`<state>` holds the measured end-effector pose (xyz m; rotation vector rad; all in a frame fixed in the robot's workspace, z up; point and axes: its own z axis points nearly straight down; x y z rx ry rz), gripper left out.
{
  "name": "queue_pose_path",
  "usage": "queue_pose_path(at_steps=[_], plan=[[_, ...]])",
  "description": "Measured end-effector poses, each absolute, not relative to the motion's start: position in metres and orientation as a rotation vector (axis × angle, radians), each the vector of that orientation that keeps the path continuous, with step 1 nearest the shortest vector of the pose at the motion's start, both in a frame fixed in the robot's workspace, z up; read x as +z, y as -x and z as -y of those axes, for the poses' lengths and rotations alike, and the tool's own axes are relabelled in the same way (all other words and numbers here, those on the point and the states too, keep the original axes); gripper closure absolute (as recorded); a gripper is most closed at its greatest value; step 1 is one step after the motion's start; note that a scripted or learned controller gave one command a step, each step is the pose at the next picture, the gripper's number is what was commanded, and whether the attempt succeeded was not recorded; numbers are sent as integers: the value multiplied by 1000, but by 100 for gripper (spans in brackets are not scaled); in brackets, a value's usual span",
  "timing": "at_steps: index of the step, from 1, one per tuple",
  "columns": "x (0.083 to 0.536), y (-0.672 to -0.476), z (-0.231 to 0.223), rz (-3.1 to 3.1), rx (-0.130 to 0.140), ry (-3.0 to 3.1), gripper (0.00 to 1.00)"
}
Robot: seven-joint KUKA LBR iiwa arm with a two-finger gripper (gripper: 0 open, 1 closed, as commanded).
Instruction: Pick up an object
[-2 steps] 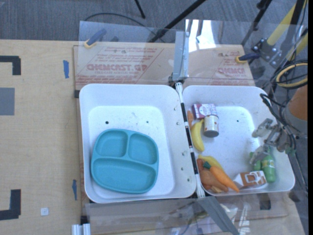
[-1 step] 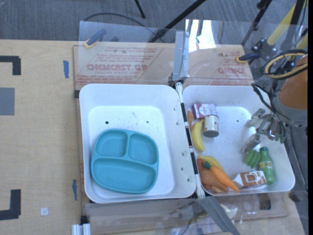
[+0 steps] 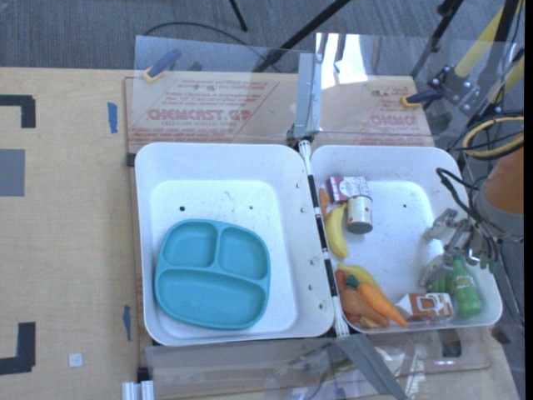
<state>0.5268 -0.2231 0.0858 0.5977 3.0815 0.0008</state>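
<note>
A: L bin [image 3: 166, 173]?
B: Just a teal divided plate [image 3: 213, 273], lying flat toward the front.
A: R bin [image 3: 400, 161]?
B: Purple packet [image 3: 344, 187] & small can [image 3: 359, 214] at back-left, banana [image 3: 335, 232] along the L wall, carrot [image 3: 376, 300] in the front-left corner, small carton [image 3: 430, 306] next to it, green bottle [image 3: 464, 287] front-right.
A: Gripper [image 3: 450, 248]?
B: Low over the R side, right above the green bottle. Fingers spread apart, nothing between them.

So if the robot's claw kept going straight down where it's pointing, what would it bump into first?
Probably the green bottle. The gripper hangs just above it in the right bin, near the front right corner. Depth is hard to judge from this slanted view, so it might slip past and meet the bin floor beside the bottle.
</note>
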Motion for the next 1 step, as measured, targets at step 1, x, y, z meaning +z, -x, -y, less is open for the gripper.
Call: queue_pose_path(at_steps=[1], plan=[[87,-639,222,-3101,0,-451,0]])
